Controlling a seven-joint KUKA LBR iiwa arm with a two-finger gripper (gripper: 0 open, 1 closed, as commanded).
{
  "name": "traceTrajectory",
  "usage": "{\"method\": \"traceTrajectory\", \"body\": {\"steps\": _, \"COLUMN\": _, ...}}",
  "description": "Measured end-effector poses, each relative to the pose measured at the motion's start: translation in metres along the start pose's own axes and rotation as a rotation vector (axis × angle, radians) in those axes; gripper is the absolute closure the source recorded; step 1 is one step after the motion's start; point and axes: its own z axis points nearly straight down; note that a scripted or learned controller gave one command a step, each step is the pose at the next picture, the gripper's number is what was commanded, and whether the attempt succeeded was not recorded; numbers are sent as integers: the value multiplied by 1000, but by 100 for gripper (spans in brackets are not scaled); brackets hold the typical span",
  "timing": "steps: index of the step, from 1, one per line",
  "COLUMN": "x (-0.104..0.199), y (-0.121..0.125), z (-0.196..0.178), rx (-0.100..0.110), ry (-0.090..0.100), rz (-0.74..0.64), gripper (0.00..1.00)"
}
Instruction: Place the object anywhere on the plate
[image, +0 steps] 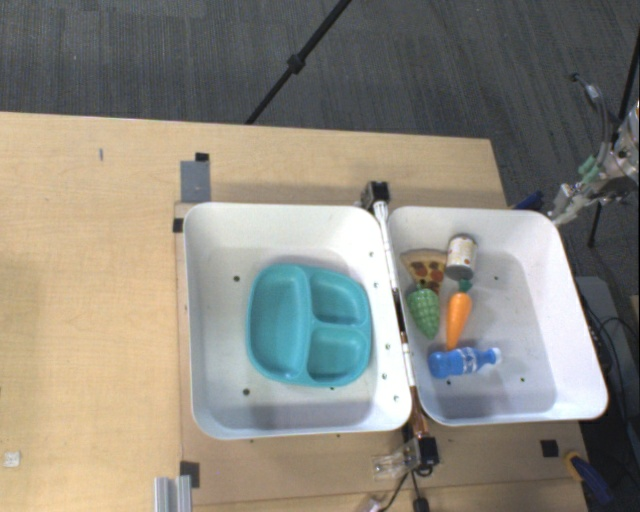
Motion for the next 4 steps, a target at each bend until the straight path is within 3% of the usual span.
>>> {"method": "traceTrajectory", "body": {"steps": 1, "x": 46, "y": 22, "z": 169, "rx": 7, "ry": 7, "rz": -111, "gripper": 100}}
{"method": "traceTrajectory", "body": {"steps": 2, "x": -1, "y": 44, "z": 183, "rx": 2, "ry": 3, "rz": -23, "gripper": 100}}
{"method": "traceTrajectory", "body": {"steps": 3, "x": 0, "y": 47, "z": 169, "rx": -6, "ry": -2, "rz": -31, "gripper": 100}}
{"method": "traceTrajectory", "body": {"steps": 4, "x": -9, "y": 43, "z": 51, "rx": -2, "ry": 0, "rz": -47, "gripper": 100}}
